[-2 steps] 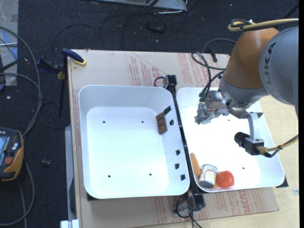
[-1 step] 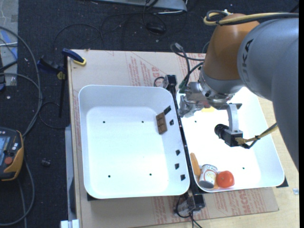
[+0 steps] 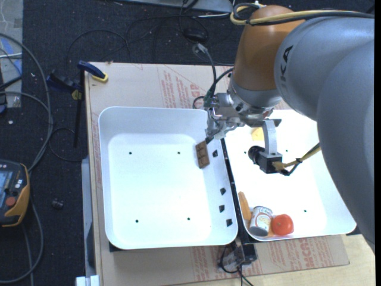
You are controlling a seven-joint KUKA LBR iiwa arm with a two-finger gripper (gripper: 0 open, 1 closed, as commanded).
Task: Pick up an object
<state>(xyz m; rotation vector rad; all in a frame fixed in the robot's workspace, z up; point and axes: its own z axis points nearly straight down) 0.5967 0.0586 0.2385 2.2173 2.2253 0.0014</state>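
**Claw Poised at the Dividing Rim Between the Bins**

The claw is seen above the right wall of the left shallow white bin; whether anything is clamped cannot be told. A small brown rectangular block hangs or leans just below it, at that wall. It is judged light and stiff, best taken across its narrow sides. In the right white bin, near corner, a small printed can, a red ball and an orange stick are huddled. Much of that bin is hidden by the grey arm.
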